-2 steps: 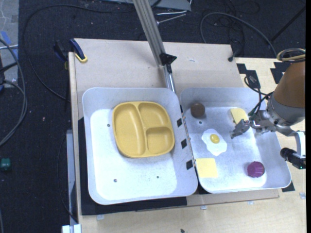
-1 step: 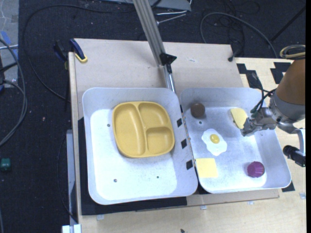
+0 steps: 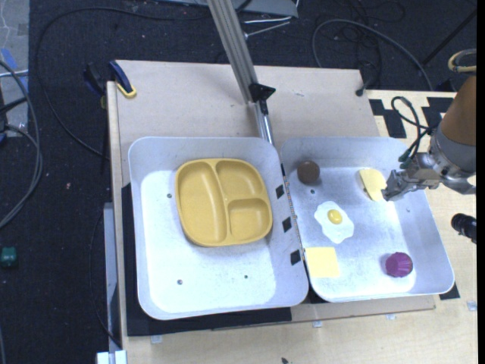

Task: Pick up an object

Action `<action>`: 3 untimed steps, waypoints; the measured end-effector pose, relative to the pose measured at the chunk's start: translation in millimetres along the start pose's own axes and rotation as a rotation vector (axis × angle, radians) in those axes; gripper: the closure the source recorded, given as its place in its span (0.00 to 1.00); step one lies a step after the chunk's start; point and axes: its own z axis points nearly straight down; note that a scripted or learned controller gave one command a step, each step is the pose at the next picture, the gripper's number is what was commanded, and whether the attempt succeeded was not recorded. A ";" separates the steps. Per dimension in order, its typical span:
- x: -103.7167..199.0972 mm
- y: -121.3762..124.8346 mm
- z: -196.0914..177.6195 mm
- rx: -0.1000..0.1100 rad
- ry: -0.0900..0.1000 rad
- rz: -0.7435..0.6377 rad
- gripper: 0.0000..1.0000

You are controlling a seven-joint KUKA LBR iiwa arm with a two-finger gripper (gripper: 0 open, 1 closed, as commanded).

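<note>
Nothing lifted yet: pale yellow slice [image 3: 371, 183] lies flat in the right bin [image 3: 424, 233], gripper [image 3: 390, 190] right at its edge, jaw state hidden, can't tell.

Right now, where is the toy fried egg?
The white toy fried egg with a yellow yolk lies mid right-hand white bin, above the flat yellow square slice, below the small brown ball.

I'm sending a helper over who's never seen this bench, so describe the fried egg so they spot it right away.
Look in the right-hand white bin. Near its middle lies the fried egg, flat and white with a round yellow yolk. Its neighbours are plain-coloured: a brown ball, a yellow square and a purple ball.
</note>
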 end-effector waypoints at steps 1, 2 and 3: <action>-0.2 1.6 -44.3 -0.001 -0.001 0.000 1.00; 56.9 15.8 -37.0 0.004 0.002 -0.003 1.00; 107.9 28.3 -28.4 0.005 0.003 -0.004 1.00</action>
